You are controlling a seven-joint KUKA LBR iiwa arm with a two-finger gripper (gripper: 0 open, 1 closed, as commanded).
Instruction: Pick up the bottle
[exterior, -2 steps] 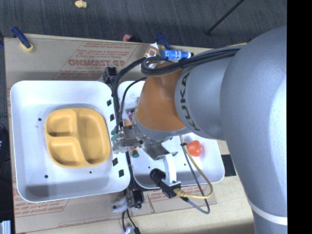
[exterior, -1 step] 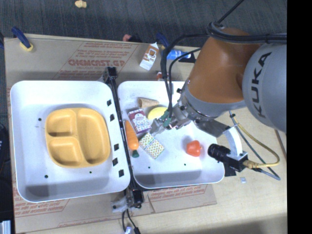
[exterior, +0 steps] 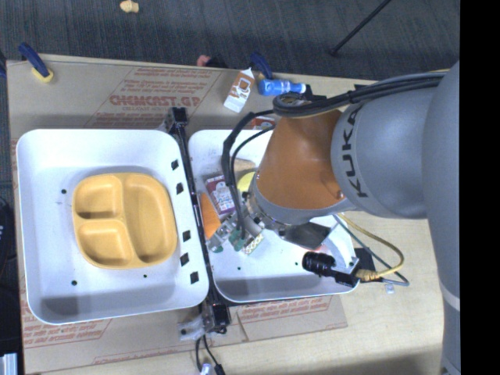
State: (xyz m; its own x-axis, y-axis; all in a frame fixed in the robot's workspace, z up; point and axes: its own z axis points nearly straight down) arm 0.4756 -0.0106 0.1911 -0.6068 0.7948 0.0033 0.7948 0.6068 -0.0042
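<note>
Arm [exterior: 367,162]: over the right bin [exterior: 266,287], its wrist hiding much of the contents; claw [exterior: 242,237] low among clutter, grip state cannot be told. Advised: confirm the target before closing, descend upright. Left bin [exterior: 47,155]: one yellow divided tray [exterior: 123,219]. Right bin: wrappers, an orange item [exterior: 209,213]; no bottle identifiable there. Blue bottle-like item [exterior: 280,87]: on the bench beyond the bins.
</note>
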